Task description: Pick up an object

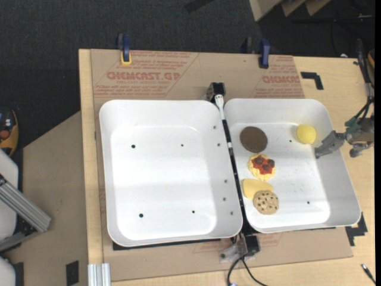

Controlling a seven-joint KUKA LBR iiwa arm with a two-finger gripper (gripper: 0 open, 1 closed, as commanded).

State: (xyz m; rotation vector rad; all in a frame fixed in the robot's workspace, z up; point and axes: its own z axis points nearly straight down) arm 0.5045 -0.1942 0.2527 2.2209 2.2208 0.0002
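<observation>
Nearest the bottom edge of the view, a black cable and a small clamp [249, 245] sit at the front of the desk [89, 159], just below the seam where the two shallow white bins meet. The left bin [119, 219] shows a bare floor with a few small dark dots. In the right bin [339, 201], the toy foods lie in a loose line down its left side. Closest to the front is a chocolate-chip cookie [265, 202], touching or slightly overlapping a pale yellow wedge like a cheese slice [253, 187] just behind it. Farther back lies a small round pizza-like piece with red and dark toppings [262, 166], and beyond that a flat dark brown disc [253, 139]. To the right of the disc, near the bin's far right corner, rests a yellow ball [306, 134], well apart from the other pieces. The gripper [326, 147] reaches in from the right, low over the right rim of that bin, just beside the yellow ball and a little nearer the front; it is too small and blurred to tell how far it is open, and nothing can be seen caught in it. At the far edge of the desk, two blue clamps [124, 43] pin down the printed brown board beneath the bins.
</observation>
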